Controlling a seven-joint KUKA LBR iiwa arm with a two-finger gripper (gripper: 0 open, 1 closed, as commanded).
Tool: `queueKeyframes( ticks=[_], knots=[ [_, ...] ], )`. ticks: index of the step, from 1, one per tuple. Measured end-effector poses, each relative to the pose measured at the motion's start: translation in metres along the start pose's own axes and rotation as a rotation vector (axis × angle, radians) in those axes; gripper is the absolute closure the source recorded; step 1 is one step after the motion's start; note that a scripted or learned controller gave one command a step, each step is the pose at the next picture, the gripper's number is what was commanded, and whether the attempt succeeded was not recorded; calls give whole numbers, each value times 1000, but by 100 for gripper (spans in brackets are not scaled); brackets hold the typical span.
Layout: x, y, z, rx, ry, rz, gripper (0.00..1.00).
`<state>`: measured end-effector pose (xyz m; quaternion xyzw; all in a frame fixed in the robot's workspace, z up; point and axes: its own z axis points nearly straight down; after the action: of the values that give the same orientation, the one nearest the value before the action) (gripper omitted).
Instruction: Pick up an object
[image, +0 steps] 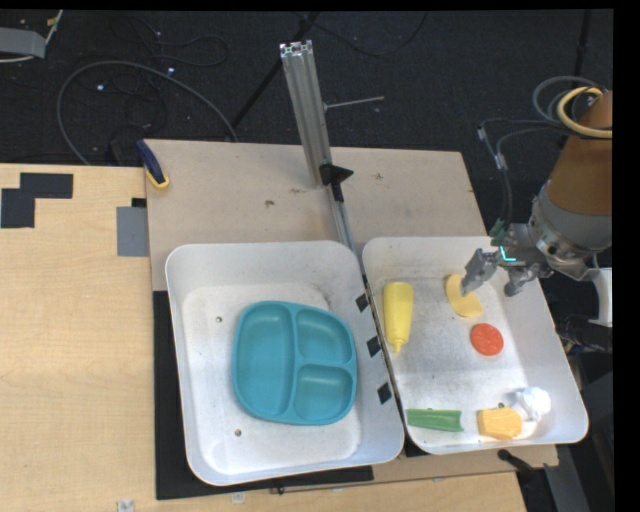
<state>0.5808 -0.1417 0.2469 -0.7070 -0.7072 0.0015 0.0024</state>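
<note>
The tool (493, 272) hovers with fingers spread, gripping nothing, just above the small pale-yellow rounded plastic piece (462, 298) beneath it, so the pickup is not yet done.

Even, bright overhead light, soft shadows, white bins (200, 290) slightly washed out, image mildly grainy.

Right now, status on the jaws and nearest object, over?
Gripper open, hovering over right white bin. Pale yellow rounded piece just below jaws, not held. Round orange-red disc nearby, apart.
</note>
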Motion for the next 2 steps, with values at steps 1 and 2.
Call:
queueKeyframes(
  ticks=[1,2],
  knots=[
    [0,1,-1,-2,0,0,0],
    [8,-5,59,3,1,0,0]
  ],
)
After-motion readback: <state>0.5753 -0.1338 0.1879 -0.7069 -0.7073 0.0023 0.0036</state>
